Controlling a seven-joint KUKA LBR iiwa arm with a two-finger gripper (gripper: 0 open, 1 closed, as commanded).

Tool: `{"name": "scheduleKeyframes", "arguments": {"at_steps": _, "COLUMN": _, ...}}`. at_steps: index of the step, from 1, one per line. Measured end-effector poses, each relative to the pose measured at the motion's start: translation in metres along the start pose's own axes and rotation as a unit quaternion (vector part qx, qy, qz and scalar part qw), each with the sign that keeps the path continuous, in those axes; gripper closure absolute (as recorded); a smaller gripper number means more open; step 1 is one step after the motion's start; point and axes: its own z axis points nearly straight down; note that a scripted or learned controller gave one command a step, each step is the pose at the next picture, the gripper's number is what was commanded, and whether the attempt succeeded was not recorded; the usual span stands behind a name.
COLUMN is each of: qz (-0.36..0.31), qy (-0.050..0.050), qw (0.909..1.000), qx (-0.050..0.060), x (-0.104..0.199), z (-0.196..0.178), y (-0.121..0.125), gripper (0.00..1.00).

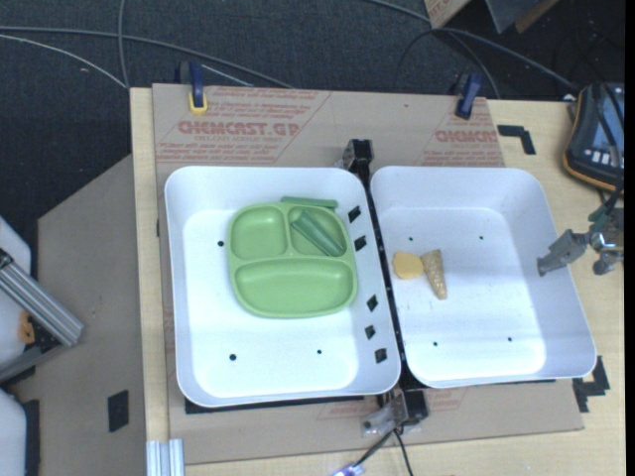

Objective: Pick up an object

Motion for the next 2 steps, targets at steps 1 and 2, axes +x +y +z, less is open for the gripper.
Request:
{"name": "scheduleKeyframes", "arguments": {"at_steps": 1, "qz": -0.002, "qy": -0.002, "qw": 1.0, "qx": -0.005, "x": 0.001, "z": -0.005, "y": 0.002, "gripper": 0.0}}
{"name": "scheduleKeyframes", "arguments": {"at_steps": 2, "qz": -0.001, "qy": -0.001, "qw": 1.0, "qx": -0.003, "x": -0.005, "z": 0.039, "y": 0.001, "gripper": 0.0}}
